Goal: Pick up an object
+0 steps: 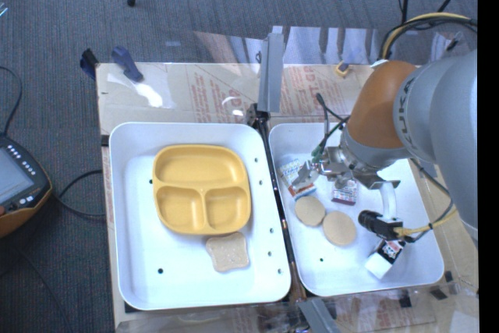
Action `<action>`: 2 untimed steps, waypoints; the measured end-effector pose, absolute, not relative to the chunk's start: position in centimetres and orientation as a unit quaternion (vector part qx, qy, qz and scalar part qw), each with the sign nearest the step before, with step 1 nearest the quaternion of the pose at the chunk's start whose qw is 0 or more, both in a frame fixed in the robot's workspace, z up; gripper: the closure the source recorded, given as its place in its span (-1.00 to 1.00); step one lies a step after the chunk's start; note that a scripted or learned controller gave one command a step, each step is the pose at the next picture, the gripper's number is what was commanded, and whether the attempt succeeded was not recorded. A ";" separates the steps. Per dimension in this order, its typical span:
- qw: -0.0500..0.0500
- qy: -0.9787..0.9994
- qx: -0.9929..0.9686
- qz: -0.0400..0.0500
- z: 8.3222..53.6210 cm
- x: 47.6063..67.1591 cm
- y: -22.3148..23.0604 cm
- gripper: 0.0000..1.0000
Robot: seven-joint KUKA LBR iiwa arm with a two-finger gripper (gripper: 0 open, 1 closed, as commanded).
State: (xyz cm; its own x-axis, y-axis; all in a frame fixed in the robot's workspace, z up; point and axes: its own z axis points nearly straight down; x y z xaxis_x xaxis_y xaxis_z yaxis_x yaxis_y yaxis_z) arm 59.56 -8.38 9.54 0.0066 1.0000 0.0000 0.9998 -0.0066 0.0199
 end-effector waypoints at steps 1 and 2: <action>0.002 0.706 0.708 0.004 9.2 49.1 -9.0 -1.00; 0.000 0.708 0.707 0.001 18.8 57.2 -7.6 -1.00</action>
